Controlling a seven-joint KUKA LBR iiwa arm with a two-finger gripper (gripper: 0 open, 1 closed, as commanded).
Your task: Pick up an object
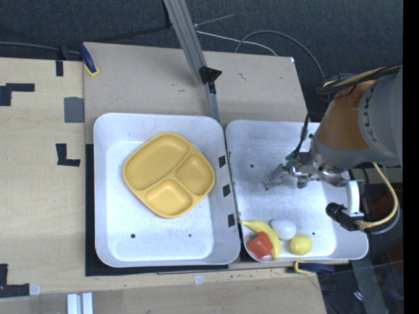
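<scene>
In the camera view the arm (363, 120) comes in from the right, its orange band sitting above the wrist and its grey body bulking over the right bin's (262, 142) far right edge. The wrist bends down and leftward, so the gripper (278, 178) points toward the middle of that bin, low over the white floor. Two thin fingers (270, 183) stretch left from the metal wrist block; whether they are spread or pressed together cannot be told at this size, and nothing is seen between them. A black cable with a yellow hose loops down from the arm past the bin's right rim.

The objects lie together in the right bin's near corner, well apart from the gripper: a banana (264, 231) curving around a red piece (260, 244), a white egg-shaped piece (283, 227) touching the banana, and a small yellow ball (300, 244) just beside it.

In the left bin (111, 241) a yellow three-part tray (169, 174) lies tilted, near the far half.
</scene>
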